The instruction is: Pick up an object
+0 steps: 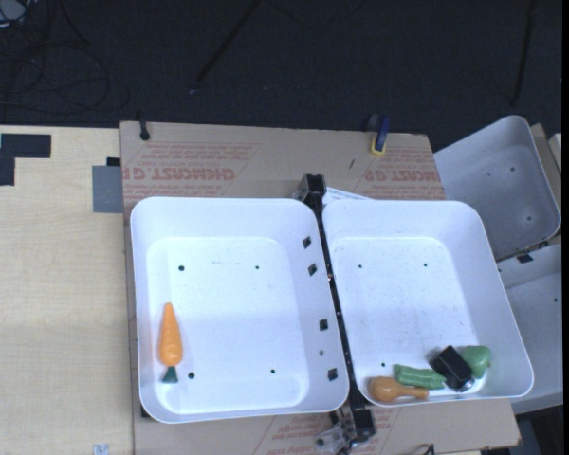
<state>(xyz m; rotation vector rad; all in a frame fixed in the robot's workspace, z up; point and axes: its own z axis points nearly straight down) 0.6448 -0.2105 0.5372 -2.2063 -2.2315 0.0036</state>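
A carrot (170,336) lies in the left bin (223,218).

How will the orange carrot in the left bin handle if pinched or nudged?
The carrot looks like a moulded toy, so probably stiff and light. Its tapered, rounded body may roll or pivot if pushed sideways, and could squirt out of a pinch near the narrow end. It lies near the left bin wall, limiting approach room.

You see a brown cardboard sheet (266,159) with printed lettering under the bins, lying on a pale wooden bench (47,292). A yellow-and-blue clamp (380,136) sits at the sheet's top edge, right of centre, and a grey metal plate (507,178) is at the frame's right
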